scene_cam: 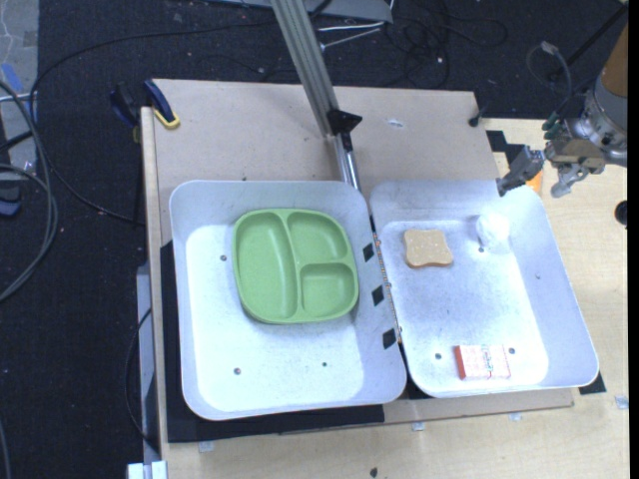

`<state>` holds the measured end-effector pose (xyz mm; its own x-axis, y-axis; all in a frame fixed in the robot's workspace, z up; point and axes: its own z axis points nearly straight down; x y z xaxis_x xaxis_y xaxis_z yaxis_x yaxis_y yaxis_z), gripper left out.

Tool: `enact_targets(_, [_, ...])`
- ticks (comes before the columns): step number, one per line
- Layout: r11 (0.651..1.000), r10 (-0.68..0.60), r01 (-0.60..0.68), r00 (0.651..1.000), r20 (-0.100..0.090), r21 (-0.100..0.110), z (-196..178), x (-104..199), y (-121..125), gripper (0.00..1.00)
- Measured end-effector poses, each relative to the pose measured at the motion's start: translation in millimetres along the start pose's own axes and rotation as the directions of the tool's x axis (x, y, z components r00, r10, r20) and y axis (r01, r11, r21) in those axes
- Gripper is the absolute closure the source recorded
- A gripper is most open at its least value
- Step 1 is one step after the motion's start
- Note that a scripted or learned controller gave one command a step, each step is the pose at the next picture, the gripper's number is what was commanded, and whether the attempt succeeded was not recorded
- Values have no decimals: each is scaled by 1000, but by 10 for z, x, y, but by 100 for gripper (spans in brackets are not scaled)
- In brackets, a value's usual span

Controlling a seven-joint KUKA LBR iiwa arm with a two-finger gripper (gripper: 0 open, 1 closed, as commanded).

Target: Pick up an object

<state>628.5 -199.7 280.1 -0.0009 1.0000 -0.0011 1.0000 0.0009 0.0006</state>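
Currently: nothing is lifted; the pick is not yet begun.
Tool (547, 176): hangs above the right bin's far right corner, fingers spread apart, nothing between them.
Right bin (559, 297): holds three loose things, all well apart.
Toast (427, 249): a flat tan slice near the bin's far left part, lying flat on the floor.
White lump (492, 230): just right of the toast, toward the far edge, nearest the tool; pale against the bin, its outline hard to read.
Red box (482, 362): small, lying flat near the bin's near edge.
Left bin (200, 367): carries a green plate (297, 265) with three compartments, all bare.
Likely target: the white lump, judged by nearness.
Handling: it looks light and perhaps soft; a grip across its middle should do, though it may squash or roll.
Alternative: the toast seems stiff and thin; its edges would need a low, level pinch.
Risk: the fingers may scrape the floor or nudge the thing aside.
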Motion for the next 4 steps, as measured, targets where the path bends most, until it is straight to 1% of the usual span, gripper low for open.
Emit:
enact_targets(1, [1000,2,-2,1000,-1,5,499,-88,-44,0])
enact_targets(2, [1000,2,-2,1000,-1,5,955,-143,-83,0])
enact_targets(3, [1000,2,-2,1000,-2,6,1450,-117,-184,0])
enact_targets(4, [1000,0,0,1000,1,-3,1307,-123,-161,100])
